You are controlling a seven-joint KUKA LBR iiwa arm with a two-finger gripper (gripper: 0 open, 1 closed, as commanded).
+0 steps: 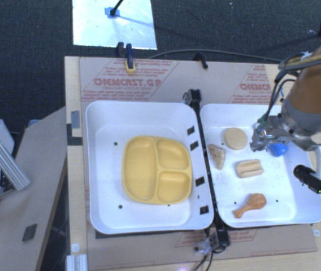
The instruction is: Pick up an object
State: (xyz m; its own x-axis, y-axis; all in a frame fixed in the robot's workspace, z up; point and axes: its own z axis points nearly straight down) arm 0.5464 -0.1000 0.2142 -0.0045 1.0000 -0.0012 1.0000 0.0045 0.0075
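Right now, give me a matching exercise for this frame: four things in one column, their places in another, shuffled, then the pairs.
Things:
1. tray
2. drumstick
3. cookie
4. hot dog

Places:
A. right bin, far end
B. left bin
C. right bin, near end
D. right bin, middle

Pairs: 1-B, 2-C, 3-A, 4-D

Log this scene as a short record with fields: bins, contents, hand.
left bin: yellow tray with three compartments
right bin: round bun, wedge, hot dog, drumstick, blue item
hand: over the right bin, beside the bun and blue item
grasp: cannot tell
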